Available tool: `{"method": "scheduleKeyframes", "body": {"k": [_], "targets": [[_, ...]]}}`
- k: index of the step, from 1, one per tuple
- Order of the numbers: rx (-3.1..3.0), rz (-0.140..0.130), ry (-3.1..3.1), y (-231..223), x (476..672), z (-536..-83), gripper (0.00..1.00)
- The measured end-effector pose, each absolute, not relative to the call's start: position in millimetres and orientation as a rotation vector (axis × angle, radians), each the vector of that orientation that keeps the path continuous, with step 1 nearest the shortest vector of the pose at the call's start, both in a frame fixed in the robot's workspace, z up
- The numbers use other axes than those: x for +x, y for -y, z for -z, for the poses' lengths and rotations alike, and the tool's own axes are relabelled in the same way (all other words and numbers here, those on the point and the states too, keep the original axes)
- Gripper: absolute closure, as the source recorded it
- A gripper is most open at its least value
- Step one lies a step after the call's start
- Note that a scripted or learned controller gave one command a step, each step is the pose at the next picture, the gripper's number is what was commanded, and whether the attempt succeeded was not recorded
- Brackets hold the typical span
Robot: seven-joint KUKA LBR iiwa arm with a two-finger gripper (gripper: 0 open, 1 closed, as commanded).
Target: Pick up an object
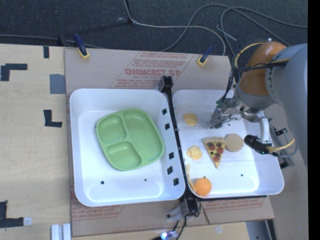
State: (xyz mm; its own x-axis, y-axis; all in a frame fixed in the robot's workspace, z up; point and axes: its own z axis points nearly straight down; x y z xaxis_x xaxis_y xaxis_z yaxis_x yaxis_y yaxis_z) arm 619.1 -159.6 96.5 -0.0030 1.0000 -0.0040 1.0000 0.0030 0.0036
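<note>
Gripper hangs low over the right bin, its open/closed state not discernible from this slant, with nothing visibly held; candidate objects lie around it: pizza slice just below and nearest, round tan cookie below and a little right, small yellow piece to its left, second yellow piece below-left, orange ball well below near the bin's front wall. Judgement: best target is the pizza slice or cookie, so centre the gripper squarely over one item alone, descend straight to the bin floor and close across the narrow width, since the two nearly touch and a sloppy approach risks nudging both
</note>
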Motion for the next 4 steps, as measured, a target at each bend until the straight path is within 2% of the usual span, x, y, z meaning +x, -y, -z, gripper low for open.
{"method": "scheduleKeyframes", "body": {"k": [2,3,4], "targets": [[2.217,-0.004,-2.222,155,621.1,-222,1.00],[2.219,-0.002,-2.222,154,621.8,-243,1.00],[2.219,0.002,-2.229,100,603.6,-230,1.00]]}}
